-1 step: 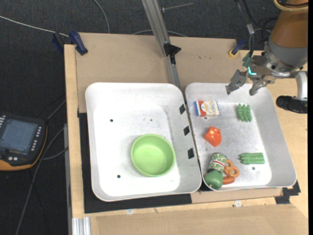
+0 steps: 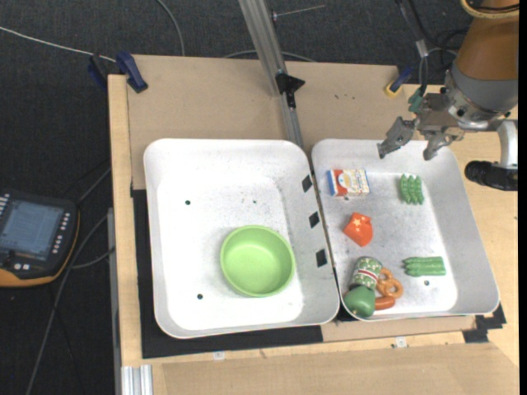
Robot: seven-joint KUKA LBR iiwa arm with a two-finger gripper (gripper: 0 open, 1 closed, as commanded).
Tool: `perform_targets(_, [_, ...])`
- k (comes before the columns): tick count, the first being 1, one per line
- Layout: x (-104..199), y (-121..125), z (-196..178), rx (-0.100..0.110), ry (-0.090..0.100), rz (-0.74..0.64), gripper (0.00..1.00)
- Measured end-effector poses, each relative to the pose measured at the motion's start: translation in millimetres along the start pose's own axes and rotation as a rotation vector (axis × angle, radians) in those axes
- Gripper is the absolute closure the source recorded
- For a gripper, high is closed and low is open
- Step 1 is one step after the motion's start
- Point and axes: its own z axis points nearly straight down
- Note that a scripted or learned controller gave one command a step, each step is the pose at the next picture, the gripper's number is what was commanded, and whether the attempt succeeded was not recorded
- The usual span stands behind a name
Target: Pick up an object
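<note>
Here you saw the grey two-finger gripper (image 2: 415, 141) spread wide and empty above the right shallow white bin's (image 2: 471, 220) far rim, presumably poised to descend; the nearest candidate, a small white printed carton (image 2: 347, 182), lay just below it.

The arm (image 2: 492, 35) runs off the frame's upper right corner, so most of it is cut away. At the left edge, a handheld screen unit (image 2: 33, 237) loses its left part to the border. Low in the right bin (image 2: 473, 220), a small heap of things (image 2: 370, 286) overlaps, the green and orange pieces hiding each other. The label on the little carton (image 2: 347, 182) is too small to read.
</note>
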Motion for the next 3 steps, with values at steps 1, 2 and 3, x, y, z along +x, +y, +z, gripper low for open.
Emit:
perform_targets(1, [-9.0,-0.5,57.2,0.005,0.001,0.000,0.00])
perform_targets(2, [-2.7,-6.4,116.7,0.005,0.001,0.000,0.00])
perform_targets(3, [-2.2,-7.0,157.6,0.003,0.000,0.000,0.00])
